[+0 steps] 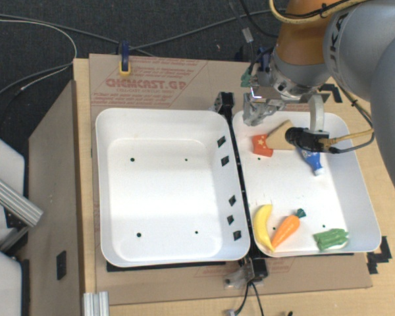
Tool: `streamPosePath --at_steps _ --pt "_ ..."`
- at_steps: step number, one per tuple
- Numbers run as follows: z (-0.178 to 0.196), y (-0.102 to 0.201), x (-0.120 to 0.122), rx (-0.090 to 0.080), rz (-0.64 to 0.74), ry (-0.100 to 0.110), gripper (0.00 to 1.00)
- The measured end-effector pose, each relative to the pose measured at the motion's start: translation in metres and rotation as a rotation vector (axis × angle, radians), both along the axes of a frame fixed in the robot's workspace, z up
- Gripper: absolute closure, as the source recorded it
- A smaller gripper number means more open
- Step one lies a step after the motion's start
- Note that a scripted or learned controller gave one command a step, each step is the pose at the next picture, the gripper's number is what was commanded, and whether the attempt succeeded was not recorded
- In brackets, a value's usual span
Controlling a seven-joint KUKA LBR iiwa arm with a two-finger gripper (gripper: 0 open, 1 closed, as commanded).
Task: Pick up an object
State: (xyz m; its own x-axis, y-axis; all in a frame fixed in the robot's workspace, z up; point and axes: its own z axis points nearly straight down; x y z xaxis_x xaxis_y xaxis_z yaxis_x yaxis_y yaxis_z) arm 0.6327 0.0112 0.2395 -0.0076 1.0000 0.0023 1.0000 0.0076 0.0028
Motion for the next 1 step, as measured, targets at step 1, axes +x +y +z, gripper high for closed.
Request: streamPosePath --at_steps 1 --pt "-0.0009 0.0596 0.0150 -0.001 -0.001 0.000 1.00"
